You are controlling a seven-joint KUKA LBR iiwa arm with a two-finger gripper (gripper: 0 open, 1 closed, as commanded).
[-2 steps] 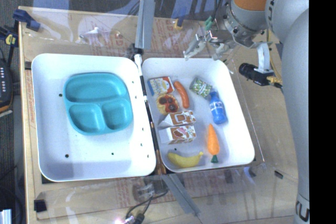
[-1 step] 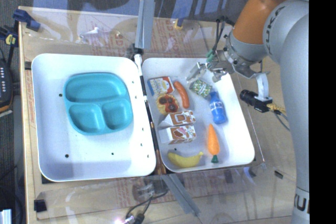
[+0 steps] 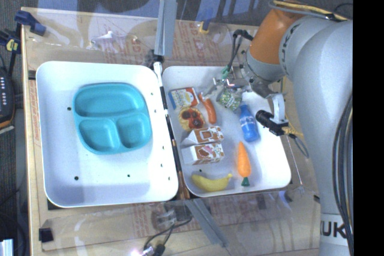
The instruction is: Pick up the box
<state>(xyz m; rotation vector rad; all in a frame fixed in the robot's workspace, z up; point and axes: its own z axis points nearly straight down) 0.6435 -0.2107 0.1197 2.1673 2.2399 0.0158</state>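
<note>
- While the arm (image 3: pixel 312 69) reaches in from the right, its gripper (image 3: pixel 231 88) hangs low over the far end of the right bin (image 3: pixel 273 174), among a green leafy item (image 3: pixel 228 98) and a blue bottle (image 3: pixel 248 123); whether it is open or closed cannot be told from this slanted view.
- Food items crowd the right bin, packed close, probably tipped in loose as picking targets: a box (image 3: pixel 207 153) with brown print lies on its side toward the near-left part, a second box (image 3: pixel 204 135) touching it just behind.
- Beyond those lies a flat packet (image 3: pixel 184 96) showing fruit, with a dark round snack (image 3: pixel 193 117) and a sausage (image 3: pixel 209 110) beside it.
- At the near wall rests a banana (image 3: pixel 211 182); a carrot (image 3: pixel 242 160) lies just right of the boxes.
- Left bin (image 3: pixel 54 177) carries a blue tray (image 3: pixel 112 116) with three compartments, likely waiting as the drop-off spot.
- Relative to the gripper, the boxes sit nearer the camera and to the left, apart from it, with the sausage and snack between.
- Nothing is seen in its grasp; by this reading the pick has not begun, and the tightly packed neighbours could make a clean grip awkward.
</note>
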